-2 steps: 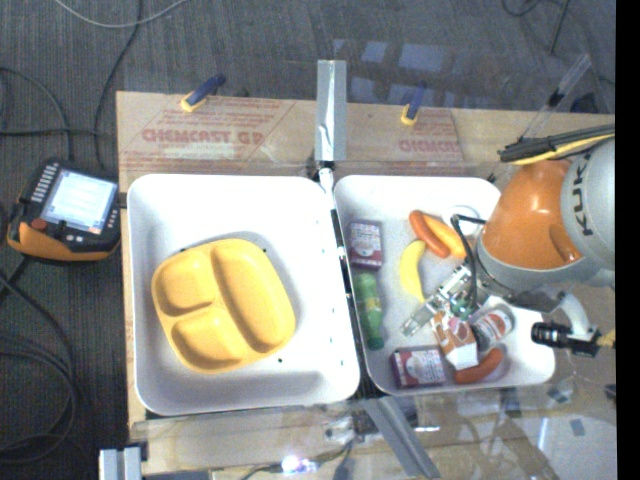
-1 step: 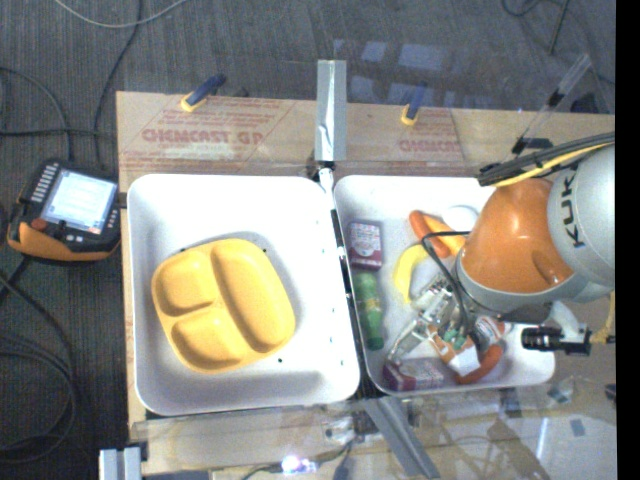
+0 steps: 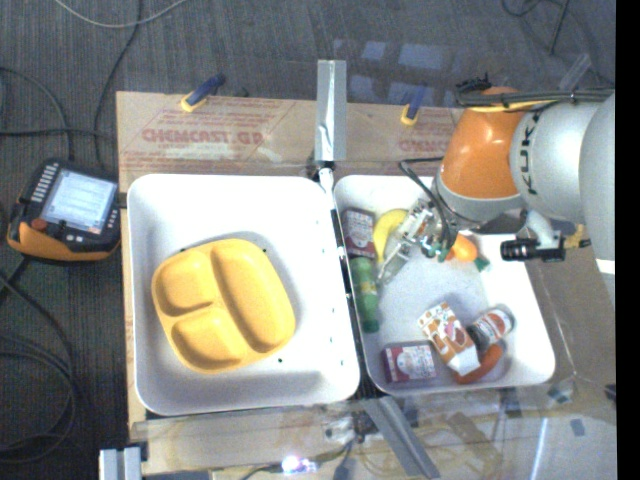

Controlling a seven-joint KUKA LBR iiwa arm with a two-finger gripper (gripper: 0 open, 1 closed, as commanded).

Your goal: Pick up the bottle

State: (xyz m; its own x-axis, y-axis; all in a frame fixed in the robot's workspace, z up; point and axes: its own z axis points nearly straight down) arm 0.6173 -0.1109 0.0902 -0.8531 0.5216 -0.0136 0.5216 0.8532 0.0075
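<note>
A green bottle (image 3: 366,294) lies along the left wall of the right bin (image 3: 530,313), pointing front to back. A red bottle with a white cap (image 3: 486,341) lies near the bin's front right corner. My gripper (image 3: 398,251) hangs over the back left part of that bin, just right of and above the green bottle's far end, beside a yellow banana-like object (image 3: 390,226). It is open, and I see nothing between its fingers. The grey and orange arm (image 3: 490,163) reaches in from the right.
The right bin also holds a dark packet (image 3: 358,230), an orange item (image 3: 462,251), a small printed carton (image 3: 445,330) and a dark red packet (image 3: 408,361). A yellow divided tray (image 3: 222,303) lies in the left bin (image 3: 150,218). A teach pendant (image 3: 68,210) sits left of the bench.
</note>
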